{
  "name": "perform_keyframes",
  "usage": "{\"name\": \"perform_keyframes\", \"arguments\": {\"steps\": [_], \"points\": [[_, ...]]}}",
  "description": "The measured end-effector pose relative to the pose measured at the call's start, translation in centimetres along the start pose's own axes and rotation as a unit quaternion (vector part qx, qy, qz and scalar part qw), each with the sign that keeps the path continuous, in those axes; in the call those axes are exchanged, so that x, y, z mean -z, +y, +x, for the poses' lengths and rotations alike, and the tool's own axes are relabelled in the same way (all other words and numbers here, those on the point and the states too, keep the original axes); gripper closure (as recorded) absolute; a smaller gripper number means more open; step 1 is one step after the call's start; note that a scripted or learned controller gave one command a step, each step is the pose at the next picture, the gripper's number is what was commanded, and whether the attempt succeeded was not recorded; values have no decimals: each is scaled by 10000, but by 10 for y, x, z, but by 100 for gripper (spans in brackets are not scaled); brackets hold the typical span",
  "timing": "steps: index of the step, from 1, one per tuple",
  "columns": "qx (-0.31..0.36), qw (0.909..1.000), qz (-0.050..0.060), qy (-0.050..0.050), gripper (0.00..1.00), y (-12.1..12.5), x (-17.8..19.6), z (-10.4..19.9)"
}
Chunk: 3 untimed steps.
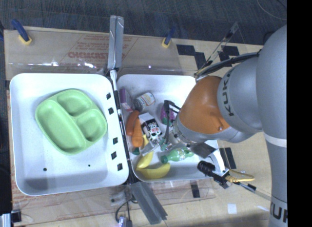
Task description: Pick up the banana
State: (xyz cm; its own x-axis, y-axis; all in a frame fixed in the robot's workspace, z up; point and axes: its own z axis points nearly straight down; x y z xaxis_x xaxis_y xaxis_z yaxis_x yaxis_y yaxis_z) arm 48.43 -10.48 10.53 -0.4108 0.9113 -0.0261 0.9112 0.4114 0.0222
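The yellow banana (152, 168) lies at the near edge of the right bin (161, 82), its curve facing up. My gripper (167, 132) reaches down into the middle of that bin, under the orange wrist band (204, 110), above and slightly right of the banana. A green bottle (176, 155) lies between the gripper and the banana. Nothing yellow shows at the gripper.
An orange carrot (134, 129), a small can (145, 99), a purple item (124, 95) and a black, white and red toy (152, 130) crowd the right bin's left half. The left bin (29, 172) holds a green divided plate (72, 120). A raised divider (116, 45) separates the bins.
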Motion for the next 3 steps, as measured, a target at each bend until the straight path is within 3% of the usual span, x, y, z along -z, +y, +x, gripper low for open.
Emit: {"name": "perform_keyframes", "arguments": {"steps": [1, 2, 3], "points": [[-123, 9998, 115, 132, 0, 19, 87, 34], [873, 9962, -16, 63, 0, 3, 0, 6], [882, 9961, -54, 4, 100, 6, 12, 1]]}}
